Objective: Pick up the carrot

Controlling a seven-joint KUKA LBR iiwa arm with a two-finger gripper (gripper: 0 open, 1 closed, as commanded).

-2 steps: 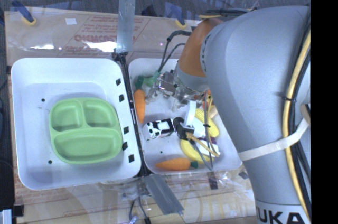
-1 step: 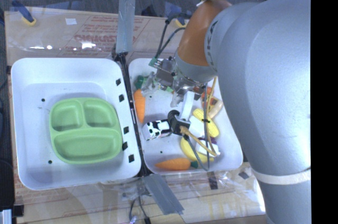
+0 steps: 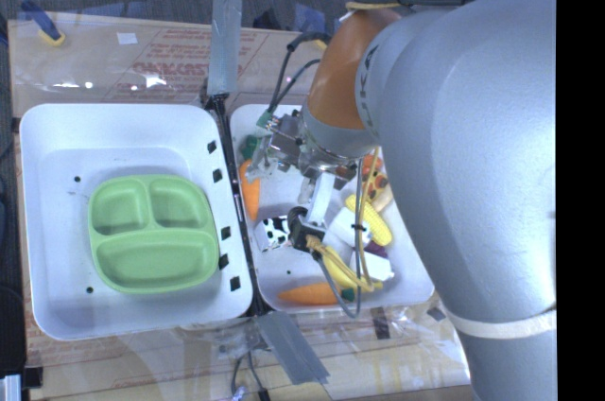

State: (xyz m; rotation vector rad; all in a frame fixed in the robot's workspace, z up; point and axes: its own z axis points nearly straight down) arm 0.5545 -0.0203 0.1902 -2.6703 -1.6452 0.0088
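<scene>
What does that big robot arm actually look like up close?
The arm is a bulky, smooth grey shell with rounded joints and a thin pale seam ring. Above the wrist sits a glossy orange band. Thin dark cables loop beside it, down to silvery metal wrist fittings.

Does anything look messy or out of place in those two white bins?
Nothing looks spilled or broken. The right bin is just cluttered with toy food, and a carrot lies pressed against its left wall. The green plate sits flat in the left bin.
</scene>
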